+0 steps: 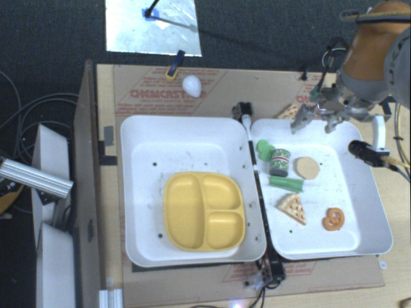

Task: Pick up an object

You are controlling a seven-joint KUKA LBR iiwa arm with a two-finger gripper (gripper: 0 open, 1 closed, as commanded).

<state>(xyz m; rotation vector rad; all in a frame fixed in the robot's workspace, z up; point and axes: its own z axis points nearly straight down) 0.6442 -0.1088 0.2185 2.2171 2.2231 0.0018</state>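
Round cookie [307, 167] lies in right bin [369, 201], below the spread, empty jaws.

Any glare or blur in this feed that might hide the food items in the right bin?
Camera view: soft overall but readable; the pizza slice, pretzel and cookie stay distinct on the right bin. Strong glare sits only on the foil sheet at the top. The gripper looks slightly blurred.

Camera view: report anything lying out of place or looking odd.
A white egg-shaped object and a small yellow-and-dark item lie on the cardboard behind the left bin, outside both bins. Something like a pizza slice pokes from behind the right bin.
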